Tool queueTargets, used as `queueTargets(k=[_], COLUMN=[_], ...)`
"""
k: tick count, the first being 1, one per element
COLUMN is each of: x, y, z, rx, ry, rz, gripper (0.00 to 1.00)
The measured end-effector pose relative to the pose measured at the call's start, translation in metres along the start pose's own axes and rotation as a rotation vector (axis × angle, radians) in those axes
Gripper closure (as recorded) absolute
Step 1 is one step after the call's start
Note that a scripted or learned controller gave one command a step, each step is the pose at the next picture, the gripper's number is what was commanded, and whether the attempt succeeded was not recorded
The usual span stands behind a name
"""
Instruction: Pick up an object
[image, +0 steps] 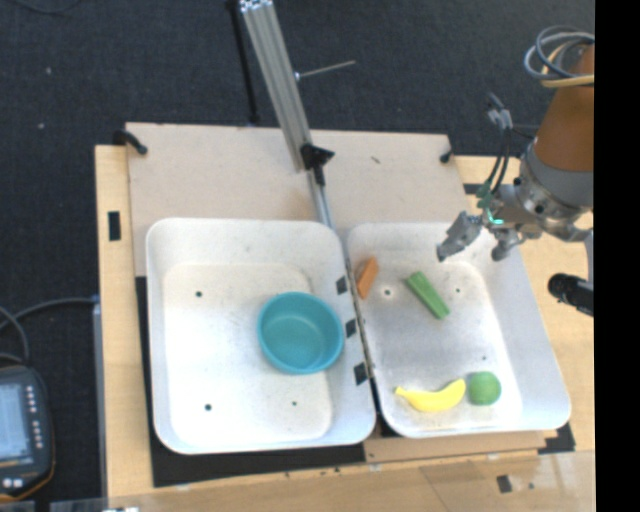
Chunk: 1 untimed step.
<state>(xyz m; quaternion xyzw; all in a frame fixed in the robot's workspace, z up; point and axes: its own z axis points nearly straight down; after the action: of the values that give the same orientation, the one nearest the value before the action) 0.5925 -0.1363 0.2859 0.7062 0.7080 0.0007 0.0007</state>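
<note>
We took the right bin (520, 330) as our landmark, since every graspable small item lay inside it. The tool (478, 238) hung over that bin's far right corner, its two fingers spread apart with nothing between them, so we judged it open and empty. One finger (455, 240) reached inward over the bin's far wall, the other sat nearer the wrist; that pose suited a descent into the bin, as we read it, not a lift.

Within the bin, the green block (428, 296) lay nearest the tool, toward the far middle and slanted on the floor. The orange piece (367, 276) rested against the bin's left wall, tight to the divider, which we thought would crowd a finger. The banana (432, 397) and the green ball (484, 388) sat together at the near wall, touching or almost so, which could make either awkward to take alone.

The blue bowl (300, 332) stood in the left bin (180, 300), just across the divider from our landmark, well apart from the tool. We judged the green block the likeliest target, being isolated and close.
</note>
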Motion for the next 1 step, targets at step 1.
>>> queueTargets(k=[1], x=[-0.0088], y=[-0.0068], z=[0.0563], rx=[0.006], ry=[-0.002], rz=[0.004], gripper=[0.0])
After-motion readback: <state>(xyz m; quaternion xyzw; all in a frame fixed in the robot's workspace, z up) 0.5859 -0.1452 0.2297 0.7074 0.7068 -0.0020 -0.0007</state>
